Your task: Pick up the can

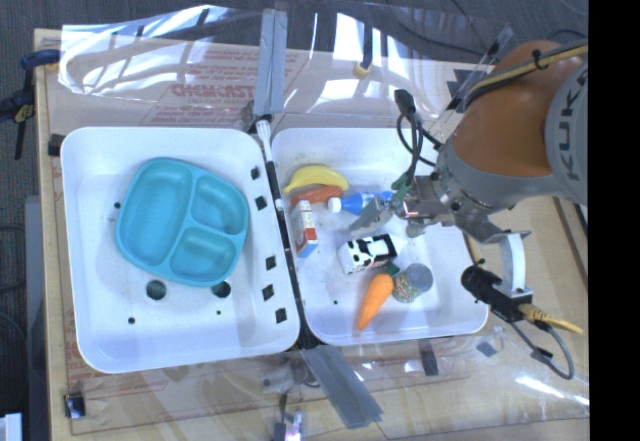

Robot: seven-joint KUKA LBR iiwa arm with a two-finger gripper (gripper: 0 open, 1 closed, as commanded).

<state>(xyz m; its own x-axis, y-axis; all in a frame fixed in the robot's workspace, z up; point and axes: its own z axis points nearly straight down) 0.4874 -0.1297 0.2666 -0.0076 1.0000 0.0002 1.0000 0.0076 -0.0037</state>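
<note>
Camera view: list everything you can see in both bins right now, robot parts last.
left bin: 1, white, left half of bench
plate: 1, blue, divided, in left bin
right bin: 1, white, right half
banana: 1, yellow, right bin, far left
bottle: 1, white and red, near divider
cow toy: 1, black and white, centre
carrot: 1, orange, near edge
can: 1, grey, beside carrot
hand: 1, grey, above cow toy
arm: 1, grey and orange, from right

Only "KU", black letters on the arm's grey casing (566, 134), reads clearly.
</note>
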